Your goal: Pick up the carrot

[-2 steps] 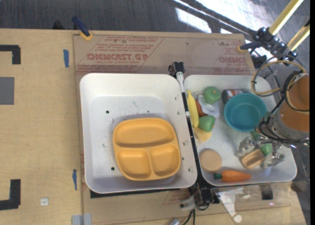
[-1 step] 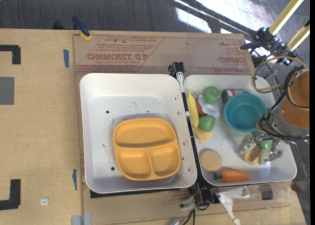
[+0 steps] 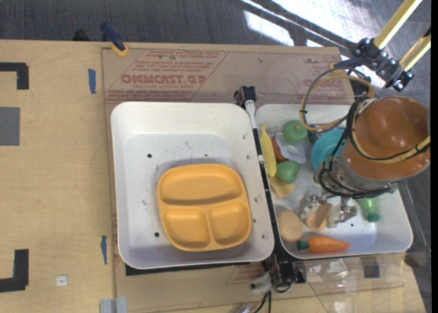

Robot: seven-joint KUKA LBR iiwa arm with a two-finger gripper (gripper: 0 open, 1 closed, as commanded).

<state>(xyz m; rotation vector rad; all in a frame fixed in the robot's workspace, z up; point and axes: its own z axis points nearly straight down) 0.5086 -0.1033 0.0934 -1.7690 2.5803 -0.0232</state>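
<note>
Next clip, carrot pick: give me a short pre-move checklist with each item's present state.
1. Carrot in sight, near the front wall of the right bin: ok.
2. Carrot top uncovered: ok.
3. Gripper over the carrot: not ok; it sits just behind it.
4. Carrot between the gripper fingers: not ok.
5. Finger opening: cannot tell.
6. Room around the carrot: not ok; a beige rounded item lies close at its green end.
</note>
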